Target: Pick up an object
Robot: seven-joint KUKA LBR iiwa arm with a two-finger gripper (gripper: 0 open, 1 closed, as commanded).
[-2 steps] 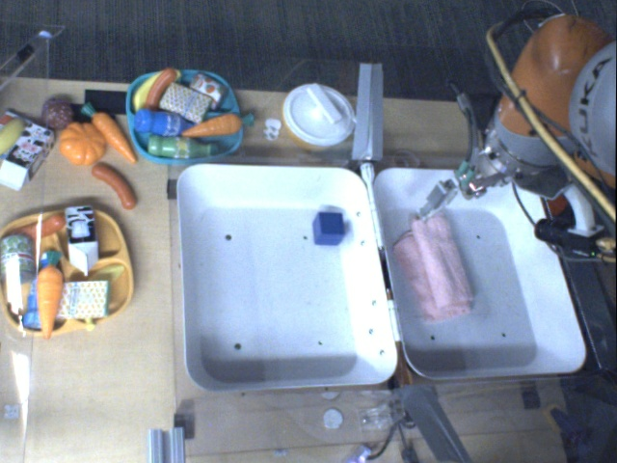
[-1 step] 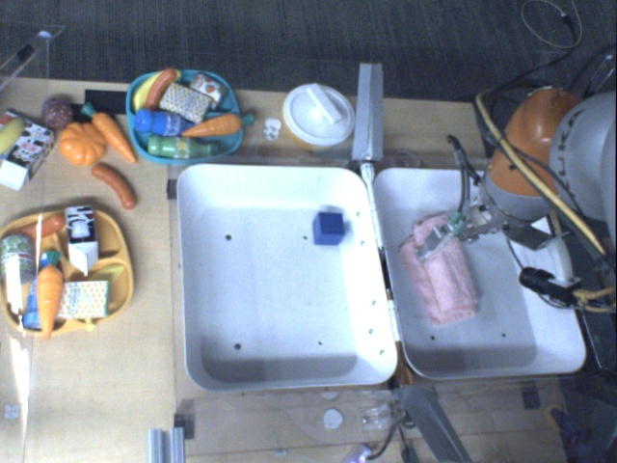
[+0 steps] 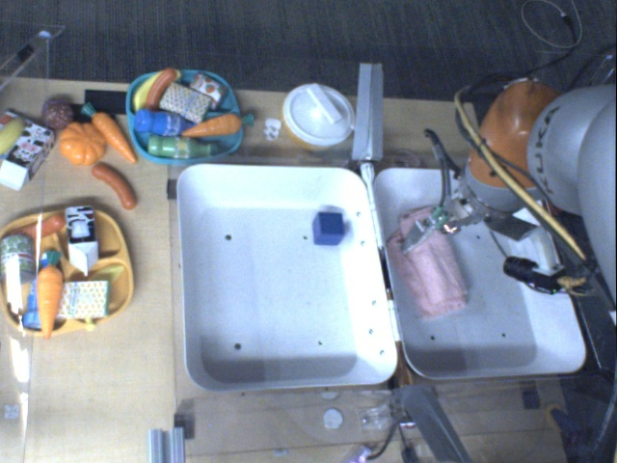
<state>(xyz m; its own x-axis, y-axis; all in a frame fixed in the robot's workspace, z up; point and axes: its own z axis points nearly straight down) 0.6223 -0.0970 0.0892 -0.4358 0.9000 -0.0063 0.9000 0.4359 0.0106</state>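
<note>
A small blue cube [image 3: 330, 227] lies in the left bin [image 3: 222, 287], toward its upper right. A pink cloth-like bundle [image 3: 432, 268] lies along the left side of the right bin [image 3: 501, 345]. My gripper [image 3: 436, 226] hangs low over the upper end of the pink bundle, reaching in from the right. It is too small and dark to tell how it stands or whether it touches the bundle.
Left of the bins are a blue bowl of toy food [image 3: 183, 114], a yellow plate of toy food [image 3: 63, 273], and loose toy carrots and a pumpkin [image 3: 82, 143]. A white lidded container [image 3: 318, 114] stands behind the bins. Cables [image 3: 540, 268] trail over the right bin.
</note>
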